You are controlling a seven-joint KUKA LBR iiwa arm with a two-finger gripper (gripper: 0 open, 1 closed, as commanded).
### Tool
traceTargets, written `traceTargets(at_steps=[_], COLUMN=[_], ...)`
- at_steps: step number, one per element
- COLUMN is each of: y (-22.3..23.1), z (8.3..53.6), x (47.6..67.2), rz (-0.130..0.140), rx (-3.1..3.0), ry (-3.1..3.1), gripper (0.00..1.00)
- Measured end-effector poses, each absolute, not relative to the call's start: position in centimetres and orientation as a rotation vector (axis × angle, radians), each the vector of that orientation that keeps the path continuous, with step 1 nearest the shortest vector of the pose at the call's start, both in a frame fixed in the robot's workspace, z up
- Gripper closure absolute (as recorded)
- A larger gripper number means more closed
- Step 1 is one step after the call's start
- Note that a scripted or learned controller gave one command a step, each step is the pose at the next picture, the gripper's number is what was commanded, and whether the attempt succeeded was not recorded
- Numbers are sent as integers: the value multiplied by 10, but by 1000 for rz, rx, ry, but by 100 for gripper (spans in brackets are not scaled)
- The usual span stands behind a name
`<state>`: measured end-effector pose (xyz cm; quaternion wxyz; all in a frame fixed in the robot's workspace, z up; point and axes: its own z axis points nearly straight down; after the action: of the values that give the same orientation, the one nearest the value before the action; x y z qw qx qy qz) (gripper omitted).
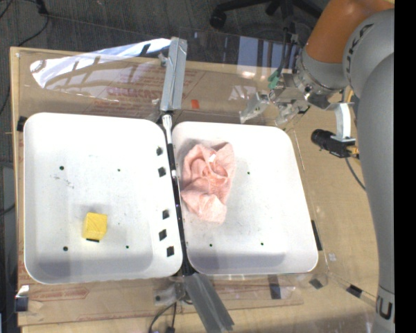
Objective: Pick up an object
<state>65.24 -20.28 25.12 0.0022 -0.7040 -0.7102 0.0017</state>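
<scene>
**Operator:** Where do things stand on the pick?

**Spotter:** Take the divider (172,186) between the two bins as your mark. Nearest you, well left of it in the left bin (48,269), your yellow block (95,226) lies untouched. Just right of it, in the right bin (291,255), the crumpled pink cloth (208,180) lies flat on the floor.

**Operator:** And the gripper?

**Spotter:** Your gripper (276,103) hovers past the right bin's far edge, well right of the divider. Its fingers look spread with nothing between them. I judge nothing is lifted yet: you have choosing, descending, closing and raising all left.
</scene>
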Motion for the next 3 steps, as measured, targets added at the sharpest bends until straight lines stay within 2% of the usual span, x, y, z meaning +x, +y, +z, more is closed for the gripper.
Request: traceTargets(at_steps=[1,2,3], y=[-176,-187,-186], z=[92,94,104], x=[625,643,643], rz=[2,0,2], rx=[-2121,-2398,-2390], ry=[-2315,-2029,-2035], gripper=[0,0,100])
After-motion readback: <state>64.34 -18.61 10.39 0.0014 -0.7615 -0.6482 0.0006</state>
